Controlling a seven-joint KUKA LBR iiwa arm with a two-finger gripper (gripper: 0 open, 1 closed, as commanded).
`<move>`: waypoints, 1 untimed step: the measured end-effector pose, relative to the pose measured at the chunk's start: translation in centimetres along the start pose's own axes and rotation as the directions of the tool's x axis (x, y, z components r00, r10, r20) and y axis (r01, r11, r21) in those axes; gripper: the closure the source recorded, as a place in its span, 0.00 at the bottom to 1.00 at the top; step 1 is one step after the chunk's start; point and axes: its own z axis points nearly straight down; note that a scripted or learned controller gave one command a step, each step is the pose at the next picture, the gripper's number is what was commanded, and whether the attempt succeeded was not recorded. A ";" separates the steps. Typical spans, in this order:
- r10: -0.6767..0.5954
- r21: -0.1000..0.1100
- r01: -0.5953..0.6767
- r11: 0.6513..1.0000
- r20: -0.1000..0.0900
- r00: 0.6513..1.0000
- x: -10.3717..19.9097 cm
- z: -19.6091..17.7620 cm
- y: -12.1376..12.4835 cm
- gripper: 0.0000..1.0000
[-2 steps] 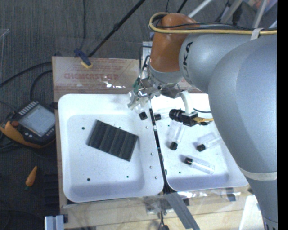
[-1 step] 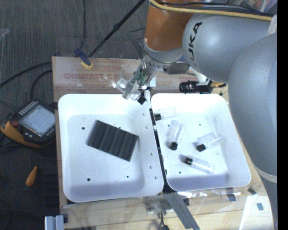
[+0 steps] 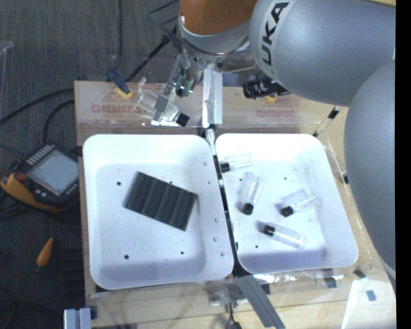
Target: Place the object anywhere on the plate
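Grey and bulky, the arm fills the upper right of the camera view, its orange band cut off by the top edge. Below it, two white bins sit side by side on the desk. The left bin carries a dark ribbed plate, a rectangle whose long axis runs from upper left to lower right. The right bin holds four clear vials with black caps: one near the top wall lying almost level, one close to upright in the picture, one slanting up to the right, and one slanting down to the right. The pincer hangs above the far rim of the left bin, beyond the plate, gripping a clear vial whose glass is hard to make out.
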 end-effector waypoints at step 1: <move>-0.010 0.001 0.010 1.000 -0.001 1.000 5.0 2.4 3.9 1.00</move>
